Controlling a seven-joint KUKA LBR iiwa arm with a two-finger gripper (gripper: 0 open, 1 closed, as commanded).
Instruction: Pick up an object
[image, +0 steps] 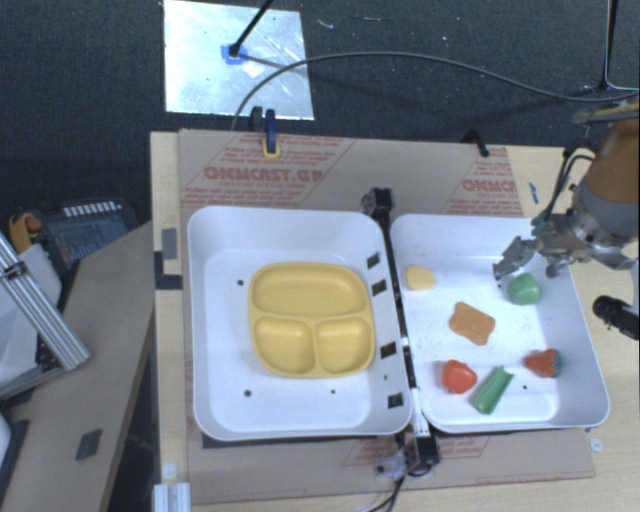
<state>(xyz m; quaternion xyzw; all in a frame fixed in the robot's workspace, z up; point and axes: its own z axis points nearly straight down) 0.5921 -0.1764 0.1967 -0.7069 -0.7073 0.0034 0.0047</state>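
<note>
In the right bin lie several small toy foods: a green round one, a pale yellow piece, an orange piece, a red-orange tomato, a green stick and a red strawberry-like piece. My gripper hangs at the bin's far right corner, just behind the green round one. It is open, its two fingers spread to either side, and nothing sits between them.
The left bin holds a yellow divided plate. A black divider with clips runs between the bins. The arm's grey and orange body comes in from the right, above the bin's far rim.
</note>
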